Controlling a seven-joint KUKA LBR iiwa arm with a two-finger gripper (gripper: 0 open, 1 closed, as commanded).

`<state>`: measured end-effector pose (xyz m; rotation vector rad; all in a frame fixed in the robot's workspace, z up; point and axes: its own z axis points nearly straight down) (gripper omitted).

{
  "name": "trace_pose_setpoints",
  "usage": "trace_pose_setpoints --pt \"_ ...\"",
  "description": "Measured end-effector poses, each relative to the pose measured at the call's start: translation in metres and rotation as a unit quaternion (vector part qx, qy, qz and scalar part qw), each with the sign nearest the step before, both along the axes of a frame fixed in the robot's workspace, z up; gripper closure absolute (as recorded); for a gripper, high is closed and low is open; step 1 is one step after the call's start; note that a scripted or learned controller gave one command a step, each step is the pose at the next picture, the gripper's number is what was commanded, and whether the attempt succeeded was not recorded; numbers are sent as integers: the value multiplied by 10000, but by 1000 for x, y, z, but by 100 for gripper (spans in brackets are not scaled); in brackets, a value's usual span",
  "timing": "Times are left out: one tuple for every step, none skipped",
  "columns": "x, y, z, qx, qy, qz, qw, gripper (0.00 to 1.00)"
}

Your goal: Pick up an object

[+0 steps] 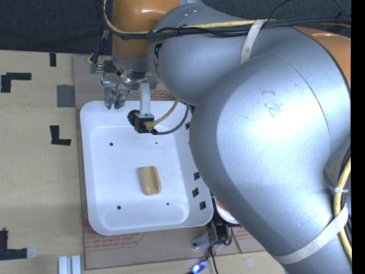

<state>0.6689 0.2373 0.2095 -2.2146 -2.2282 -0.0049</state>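
White bin (pixel 97 170) sits left of centre, lower half of frame, on a tan bench (pixel 34 170). One object in it: a small tan block (pixel 150 180), rounded oblong, lying flat near the bin's middle, slightly toward the lower right, touching nothing else. Gripper (pixel 116 103) hangs at the upper left of the frame, over the bin's top left corner edge, well apart from the block. Its fingers (pixel 109 100) point down, set close together with only a narrow gap, nothing between them. A black fitting with a yellow-tan cable (pixel 165 119) (attached below a white post by the wrist) sits over the bin's top edge. Grey arm (pixel 268 130) fills the right and centre, orange band (pixel 137 13) at top. Black tape marks (pixel 57 136) on the bench at left.
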Motion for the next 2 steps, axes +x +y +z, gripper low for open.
trace_pose_setpoints --pt "-82 -56 35 -18 25 -44 10000 100" --pt "-188 -61 207 31 -47 2 10000 100"
